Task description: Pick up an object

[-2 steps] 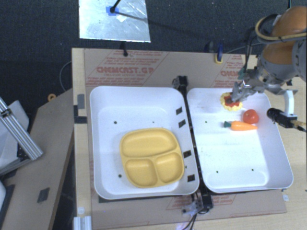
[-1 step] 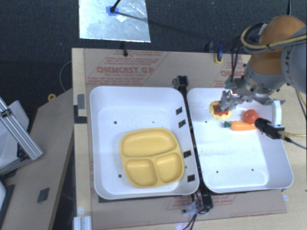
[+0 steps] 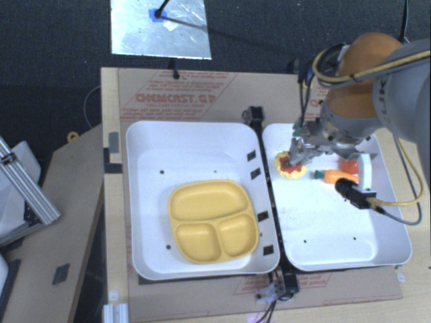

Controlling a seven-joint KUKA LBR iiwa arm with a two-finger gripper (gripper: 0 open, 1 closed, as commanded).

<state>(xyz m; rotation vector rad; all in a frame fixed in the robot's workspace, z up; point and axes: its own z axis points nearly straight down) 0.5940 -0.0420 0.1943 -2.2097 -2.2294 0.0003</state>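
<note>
Lying in the right bin (image 3: 337,247) near its upper left corner, a red-and-yellow toy (image 3: 291,167) sits directly under the gripper (image 3: 297,153); its grip state cannot be told. An orange toy (image 3: 333,176) lies just beside. The left bin (image 3: 148,180) holds a yellow tray (image 3: 212,219).

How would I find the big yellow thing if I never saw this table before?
Look in the left white bin. Toward its front lies a yellow plastic plate, rounded, split into one long section and two smaller ones. The small red and orange toys lie in the right white bin.
</note>
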